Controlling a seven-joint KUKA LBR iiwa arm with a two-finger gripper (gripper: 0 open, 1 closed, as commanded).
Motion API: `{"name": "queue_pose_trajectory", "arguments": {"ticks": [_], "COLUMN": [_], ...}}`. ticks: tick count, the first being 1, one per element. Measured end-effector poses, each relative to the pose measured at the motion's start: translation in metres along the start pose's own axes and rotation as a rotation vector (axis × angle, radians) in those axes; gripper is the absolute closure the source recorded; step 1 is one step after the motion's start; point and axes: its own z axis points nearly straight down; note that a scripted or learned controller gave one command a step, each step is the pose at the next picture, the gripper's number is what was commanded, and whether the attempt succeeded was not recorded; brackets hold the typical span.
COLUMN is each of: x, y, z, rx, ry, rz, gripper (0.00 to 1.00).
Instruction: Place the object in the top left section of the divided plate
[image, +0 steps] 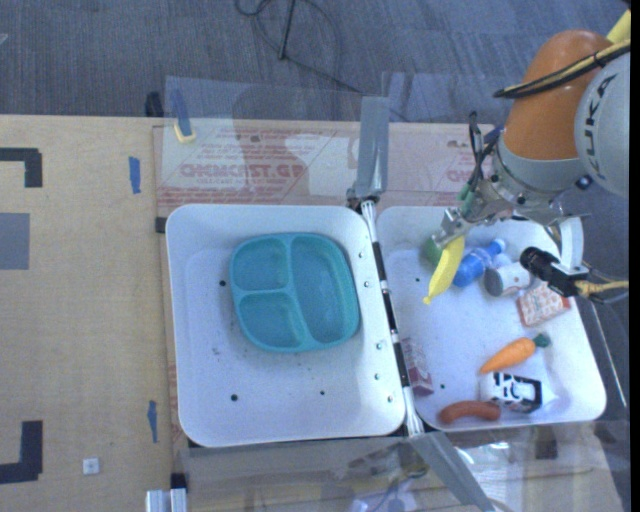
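1. The gripper (462, 222) sits at the top of the right bin (575, 400), and the yellow banana (444, 268) hangs from it, tip slanting down-left. It looks pinched at its upper end.
2. The teal plate (295, 291) is well off to the left in the left bin (200, 400); its top-left section is the target.
3. The banana is long, slim and toy-like.

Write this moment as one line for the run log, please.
gripper: over right bin, at yellow banana-like toy | teal divided plate: left bin, nothing in it | placement: not yet done
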Motion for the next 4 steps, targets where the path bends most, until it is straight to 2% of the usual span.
{"name": "queue_pose_trajectory", "arguments": {"ticks": [1,2,3,4], "x": [0.032,0.111,0.112,0.192], "y": [0.004,0.022,-0.026,-0.034], "z": [0.015,0.005,-0.077,-0.059], "rx": [0.001,0.0,-0.002,0.002], "ry": [0.002,0.002,0.0,0.002], "rz": [0.042,0.147,-0.054,0.023], "gripper": [1.0,1.0,1.0,1.0]}}
